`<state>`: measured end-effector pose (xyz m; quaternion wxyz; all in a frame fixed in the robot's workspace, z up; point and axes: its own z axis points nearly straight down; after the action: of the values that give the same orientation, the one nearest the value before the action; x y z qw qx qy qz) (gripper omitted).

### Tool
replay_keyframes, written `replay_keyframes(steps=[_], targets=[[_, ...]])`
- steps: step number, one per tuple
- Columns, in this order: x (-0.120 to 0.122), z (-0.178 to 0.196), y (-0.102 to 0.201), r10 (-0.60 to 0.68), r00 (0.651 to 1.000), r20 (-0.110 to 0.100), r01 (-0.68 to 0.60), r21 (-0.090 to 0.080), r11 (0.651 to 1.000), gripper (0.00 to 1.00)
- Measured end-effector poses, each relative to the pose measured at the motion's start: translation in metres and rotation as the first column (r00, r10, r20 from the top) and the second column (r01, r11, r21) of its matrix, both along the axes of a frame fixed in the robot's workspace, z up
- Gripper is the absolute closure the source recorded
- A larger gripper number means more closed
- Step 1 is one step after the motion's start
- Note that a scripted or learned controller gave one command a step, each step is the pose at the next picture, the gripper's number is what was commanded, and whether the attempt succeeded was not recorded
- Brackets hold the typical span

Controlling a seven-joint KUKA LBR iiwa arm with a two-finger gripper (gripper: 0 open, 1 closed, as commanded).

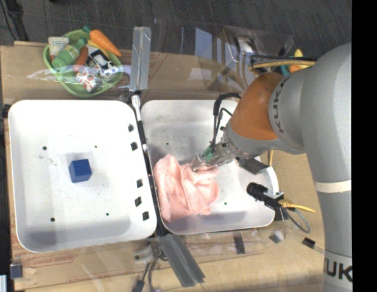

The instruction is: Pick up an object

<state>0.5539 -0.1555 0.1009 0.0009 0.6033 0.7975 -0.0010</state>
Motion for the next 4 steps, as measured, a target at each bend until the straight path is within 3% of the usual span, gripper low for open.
replay_keyframes(steps=[1,2,3,4], targets=[[0.000,0.000,0.000,0.000,1.000,0.000,0.000,-0.001,1.000,0.00],[0.017,-0.010,0.012,0.015,1.000,-0.002,-0.015,0.001,1.000,0.00],[0.017,-0.001,0.012,0.018,1.000,-0.004,-0.018,0.001,1.000,1.00],[0.017,-0.001,0.012,0.018,1.000,-0.004,-0.018,0.001,1.000,0.00]])
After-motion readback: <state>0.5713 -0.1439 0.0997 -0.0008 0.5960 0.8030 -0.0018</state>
